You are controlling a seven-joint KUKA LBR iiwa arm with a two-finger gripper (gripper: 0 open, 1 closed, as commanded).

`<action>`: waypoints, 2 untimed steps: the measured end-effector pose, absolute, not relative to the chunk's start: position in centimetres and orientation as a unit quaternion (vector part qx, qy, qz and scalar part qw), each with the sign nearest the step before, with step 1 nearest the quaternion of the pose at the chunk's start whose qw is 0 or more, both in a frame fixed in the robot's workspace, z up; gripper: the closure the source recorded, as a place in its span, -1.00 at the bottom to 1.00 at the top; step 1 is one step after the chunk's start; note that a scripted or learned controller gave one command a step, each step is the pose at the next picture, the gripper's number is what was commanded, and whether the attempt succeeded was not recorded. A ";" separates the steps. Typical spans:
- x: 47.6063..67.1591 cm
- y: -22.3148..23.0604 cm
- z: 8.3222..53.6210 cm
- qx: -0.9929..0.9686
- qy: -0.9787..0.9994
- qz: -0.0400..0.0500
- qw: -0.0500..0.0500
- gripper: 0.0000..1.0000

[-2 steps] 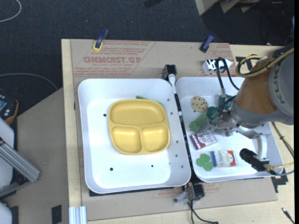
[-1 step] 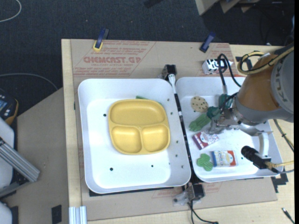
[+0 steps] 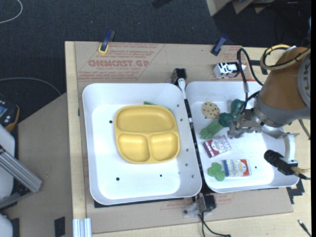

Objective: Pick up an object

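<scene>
Arm reaches in from the right; the gripper (image 3: 237,127) is low in the right bin (image 3: 261,179), near its middle. Whether it is released or clenched cannot be told at this resolution, and nothing can be confirmed as held.

Candidates, all in the right bin:
- Dark green toy (image 3: 231,113), touching or just beside the gripper on its left. Looks like moulded plastic or rubber: light, irregular, probably slightly yielding. Likely the current target. Best taken across its narrowest part.
- Light green piece (image 3: 211,130), just left of the dark one, elongated. Light; grasp across the short axis.
- Cookie (image 3: 211,109), toward the back. Flat disc, low profile, hard to get under; probably a rigid toy.
- Red packet (image 3: 217,146), below the gripper. Thin, flat, likely slick and floppy; poor pinch target.
- Small carton (image 3: 236,168), near the front wall. Boxy, light, stiff sides; easiest shape, grip across the width.
- Green leaf-like piece (image 3: 216,171), touching the carton's left end.

Left bin (image 3: 98,132) holds a yellow divided plate (image 3: 147,132); broad and smooth, no easy pinch except at the rim.

Risk, judged: the objects crowd each other, so closing may nudge a neighbour.
</scene>
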State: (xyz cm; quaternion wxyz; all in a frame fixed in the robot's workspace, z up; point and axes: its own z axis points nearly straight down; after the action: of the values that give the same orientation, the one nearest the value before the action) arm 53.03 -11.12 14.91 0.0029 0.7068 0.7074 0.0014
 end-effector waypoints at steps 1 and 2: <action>53.4 -10.8 21.2 0.707 0.708 0.002 0.003 1.00; 53.5 -10.8 22.6 0.707 0.708 0.001 0.002 1.00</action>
State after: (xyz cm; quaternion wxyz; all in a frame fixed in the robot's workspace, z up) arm 53.47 -10.75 22.59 0.0023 0.7066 0.7076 0.0013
